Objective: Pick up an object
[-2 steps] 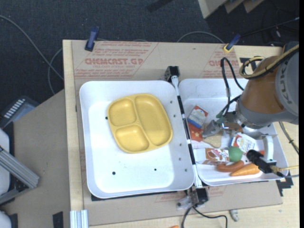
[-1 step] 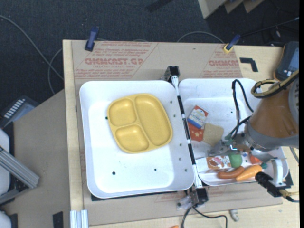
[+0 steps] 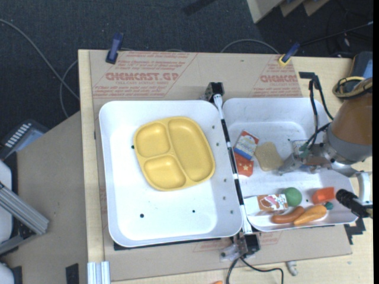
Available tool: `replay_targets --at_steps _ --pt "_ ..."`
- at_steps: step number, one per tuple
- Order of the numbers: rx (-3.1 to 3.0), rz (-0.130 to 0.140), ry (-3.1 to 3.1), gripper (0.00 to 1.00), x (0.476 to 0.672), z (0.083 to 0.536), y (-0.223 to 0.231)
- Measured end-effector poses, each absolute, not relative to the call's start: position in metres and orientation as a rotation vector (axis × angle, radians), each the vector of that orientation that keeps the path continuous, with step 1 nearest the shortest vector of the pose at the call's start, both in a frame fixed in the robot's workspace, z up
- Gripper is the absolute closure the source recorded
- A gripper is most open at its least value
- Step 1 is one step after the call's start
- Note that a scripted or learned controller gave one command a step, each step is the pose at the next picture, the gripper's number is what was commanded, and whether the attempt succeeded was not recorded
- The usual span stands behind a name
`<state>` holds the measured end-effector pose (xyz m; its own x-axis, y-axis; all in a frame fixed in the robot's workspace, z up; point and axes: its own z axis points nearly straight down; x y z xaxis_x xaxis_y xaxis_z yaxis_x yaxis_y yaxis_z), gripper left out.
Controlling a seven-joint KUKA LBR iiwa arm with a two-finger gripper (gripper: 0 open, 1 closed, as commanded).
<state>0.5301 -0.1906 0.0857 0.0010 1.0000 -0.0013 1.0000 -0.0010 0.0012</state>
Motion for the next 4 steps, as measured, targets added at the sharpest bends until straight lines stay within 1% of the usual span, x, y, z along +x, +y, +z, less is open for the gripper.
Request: replay_targets --at_steps 1,2,3,4 --pt "2.224 -0.001 2.222 0.0 0.479 0.084 -0.152" --pt "2.222 0.0 2.22 1.0 0.479 0.094 -0.152" --pt "2.219 0.001 2.218 1.0 0.512 0.173 -0.189" --pt "2.221 0.0 2.221 0.0 0.512 0.172 -0.188"
